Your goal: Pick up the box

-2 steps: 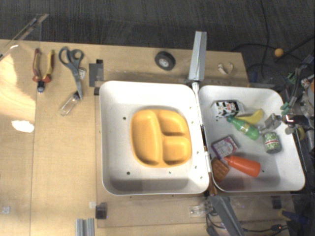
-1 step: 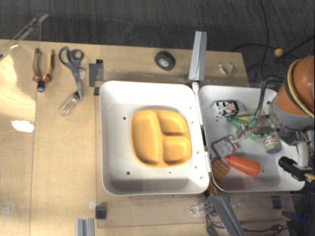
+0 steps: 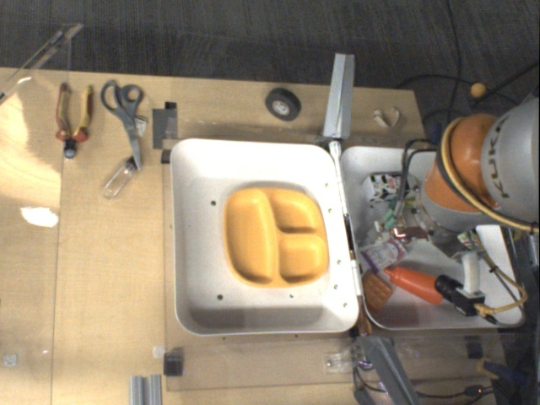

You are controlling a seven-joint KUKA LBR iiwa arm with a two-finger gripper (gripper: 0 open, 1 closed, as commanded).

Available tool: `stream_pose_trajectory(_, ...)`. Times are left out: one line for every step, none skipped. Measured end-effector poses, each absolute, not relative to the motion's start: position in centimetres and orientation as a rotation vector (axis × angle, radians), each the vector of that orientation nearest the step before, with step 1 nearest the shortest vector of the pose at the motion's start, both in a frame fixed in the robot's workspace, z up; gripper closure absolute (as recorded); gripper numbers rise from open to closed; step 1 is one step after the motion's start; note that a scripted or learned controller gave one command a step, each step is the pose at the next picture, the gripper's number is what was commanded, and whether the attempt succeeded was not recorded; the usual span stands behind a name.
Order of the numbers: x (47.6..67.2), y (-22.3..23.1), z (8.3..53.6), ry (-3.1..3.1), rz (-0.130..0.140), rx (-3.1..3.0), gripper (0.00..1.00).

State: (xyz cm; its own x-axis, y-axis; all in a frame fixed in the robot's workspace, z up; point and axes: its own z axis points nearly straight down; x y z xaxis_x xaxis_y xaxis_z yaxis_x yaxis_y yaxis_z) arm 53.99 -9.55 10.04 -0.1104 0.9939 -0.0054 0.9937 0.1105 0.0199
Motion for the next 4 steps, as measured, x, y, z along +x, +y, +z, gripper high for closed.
stream_pose_trajectory(54.3,-9.5,11.3,2.325,0.024,2.076,1.00)
stream_pose_trajectory(54.3,-9.5,11.3,2.325,0.024,2.077,0.00)
stream_pose_trajectory(48.8,-9.2,9.3,2.380,0.004,2.046,0.00)
stream_pose_trajectory(53.3,-8.9,9.0,2.327,0.014,2.088,0.00)
